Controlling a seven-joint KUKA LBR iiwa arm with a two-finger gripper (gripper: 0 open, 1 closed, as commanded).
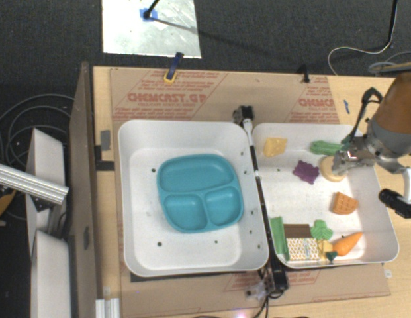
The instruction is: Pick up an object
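The right bin [384,234] holds several toy foods. A yellow cheese wedge [274,146] and a purple piece [306,171] lie toward its back left. A green piece [324,148] and a tan round piece [333,169] lie toward the back right. An orange waffle [343,203] sits mid-right. A carrot [347,243], a green broccoli [320,230], a brown bar [296,230] and a patterned cracker [300,249] lie along the front. My gripper [349,156] hangs at the bin's back right, just right of the tan round piece and the green piece.
In the left bin [136,244] lies a teal divided plate [199,192]. A green strip [278,236] lies against the right bin's left wall. A black part of the arm [397,201] juts over the right bin's right rim. Cables run over the bench at back right.
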